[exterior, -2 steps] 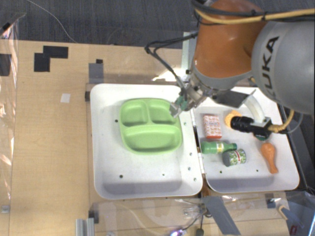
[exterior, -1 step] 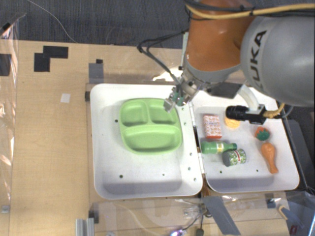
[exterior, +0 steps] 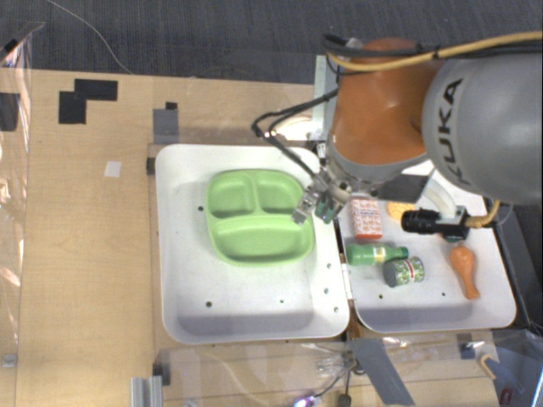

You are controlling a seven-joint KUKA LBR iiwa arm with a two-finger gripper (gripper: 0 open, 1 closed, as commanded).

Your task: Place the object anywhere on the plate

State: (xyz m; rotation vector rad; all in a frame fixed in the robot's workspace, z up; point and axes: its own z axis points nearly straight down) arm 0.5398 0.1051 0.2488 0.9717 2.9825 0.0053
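I see the claw (exterior: 312,208) at the green plate's (exterior: 254,227) right rim; whether it grips anything, I cannot tell. The object's axis is unclear.

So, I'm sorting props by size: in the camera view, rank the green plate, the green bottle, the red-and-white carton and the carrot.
1. Green plate, by far the largest.
2. Green bottle, red-and-white carton and carrot look too alike to rank.

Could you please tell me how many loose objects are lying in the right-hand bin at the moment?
4: a red-and-white carton by the gripper, a green bottle, a green can beside it, an orange carrot-like piece. The arm may hide others.
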